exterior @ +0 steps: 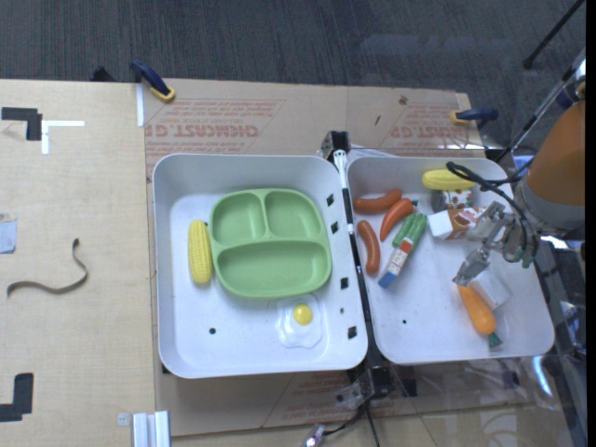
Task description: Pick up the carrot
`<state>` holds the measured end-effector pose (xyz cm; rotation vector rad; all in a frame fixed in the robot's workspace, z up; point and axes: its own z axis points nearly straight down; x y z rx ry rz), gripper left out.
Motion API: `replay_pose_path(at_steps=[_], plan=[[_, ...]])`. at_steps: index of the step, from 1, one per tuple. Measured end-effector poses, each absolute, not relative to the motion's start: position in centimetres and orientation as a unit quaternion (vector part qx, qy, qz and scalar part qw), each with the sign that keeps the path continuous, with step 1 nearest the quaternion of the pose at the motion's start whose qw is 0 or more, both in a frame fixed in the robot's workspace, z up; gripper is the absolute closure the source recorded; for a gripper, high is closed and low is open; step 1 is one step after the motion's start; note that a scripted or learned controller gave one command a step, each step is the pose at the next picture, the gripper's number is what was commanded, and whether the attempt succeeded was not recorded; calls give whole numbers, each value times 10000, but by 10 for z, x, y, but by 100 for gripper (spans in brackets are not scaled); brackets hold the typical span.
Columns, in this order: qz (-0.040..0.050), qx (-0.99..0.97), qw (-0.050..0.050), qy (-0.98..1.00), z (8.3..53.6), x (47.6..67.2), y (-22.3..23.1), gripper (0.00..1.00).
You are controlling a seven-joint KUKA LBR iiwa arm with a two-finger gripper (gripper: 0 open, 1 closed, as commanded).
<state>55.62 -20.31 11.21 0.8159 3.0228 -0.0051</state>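
The left bin [177, 343] holds a green tray [270, 242], a corn cob [198, 250] beside it and a fried egg [301, 324]. The right bin [419, 343] holds three sausages [377, 201], a marker [402, 249] and a banana [447, 180].

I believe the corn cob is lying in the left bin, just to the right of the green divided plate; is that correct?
Not quite. In the camera view the corn cob does lie in the left bin, but just to the left of the green divided plate, not to its right.
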Motion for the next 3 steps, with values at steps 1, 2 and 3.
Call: replay_pose_path(at_steps=[1, 2, 3], plan=[[-7, 2996, -4, 9541, 91, 498, -179, 0], [-11, 2982, 3, 9545, 100, 499, -179, 100], [1, 3432, 2, 9393, 155, 478, -128, 100]])
